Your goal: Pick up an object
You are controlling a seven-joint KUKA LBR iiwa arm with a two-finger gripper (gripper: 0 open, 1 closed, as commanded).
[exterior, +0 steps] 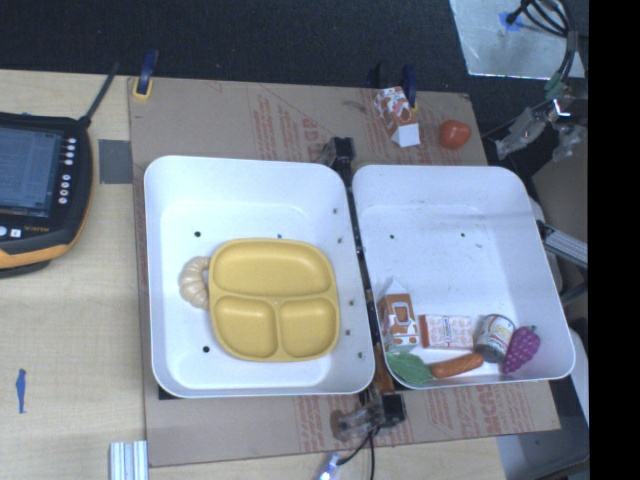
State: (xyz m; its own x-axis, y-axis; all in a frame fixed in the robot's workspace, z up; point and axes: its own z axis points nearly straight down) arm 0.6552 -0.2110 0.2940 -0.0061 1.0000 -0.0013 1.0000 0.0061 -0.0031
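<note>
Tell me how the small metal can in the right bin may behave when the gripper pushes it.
The small metal can seems to lie tilted, so it may roll. Purple toy grapes touch it, so they would probably shift too. Its smooth wall might slip between fingers.

tray (272,298) in left bin (170,198) | can (494,336) in right bin (450,208)
</note>
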